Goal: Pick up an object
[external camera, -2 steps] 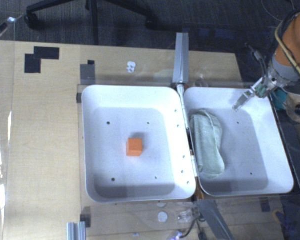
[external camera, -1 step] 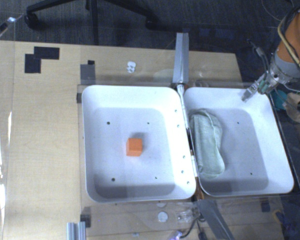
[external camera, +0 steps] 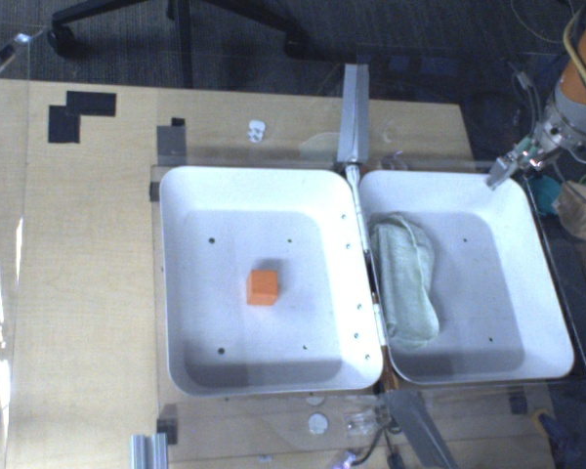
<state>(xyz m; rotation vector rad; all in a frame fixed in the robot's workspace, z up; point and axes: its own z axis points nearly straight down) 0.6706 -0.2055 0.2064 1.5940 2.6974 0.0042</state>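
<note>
Orange cube (external camera: 263, 287) left bin; claw (external camera: 501, 171) apart.

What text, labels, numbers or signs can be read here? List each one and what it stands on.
None can be read.
The black blocky patches on the wooden bench are plain shapes, not letters.
The small white item behind the left bin is too small to tell if it bears print.
The orange block and folded cloth show no markings.
</note>
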